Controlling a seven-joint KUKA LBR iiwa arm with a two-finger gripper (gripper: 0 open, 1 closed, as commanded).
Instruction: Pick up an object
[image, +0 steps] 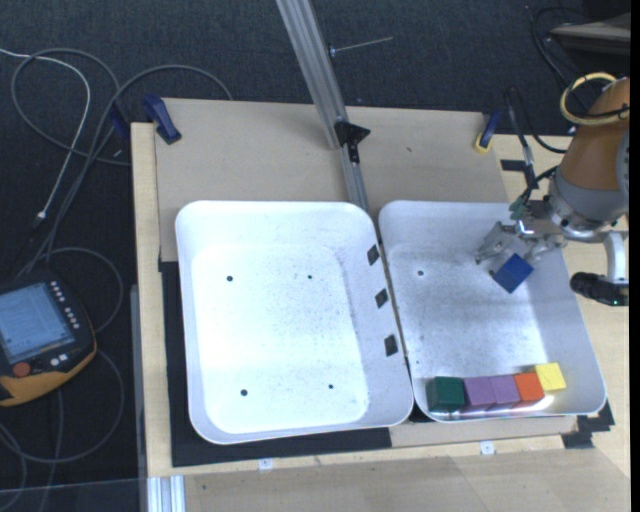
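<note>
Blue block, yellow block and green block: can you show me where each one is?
Blue block (513, 272): camera view, its top face.
Yellow block (551, 377): camera view, middle of its top.
Green block (447, 392): camera view, middle of its top.

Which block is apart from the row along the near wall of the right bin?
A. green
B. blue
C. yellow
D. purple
B: the blue block sits up at the gripper, far from the green, purple, orange and yellow blocks lined along the right bin wall.
</note>
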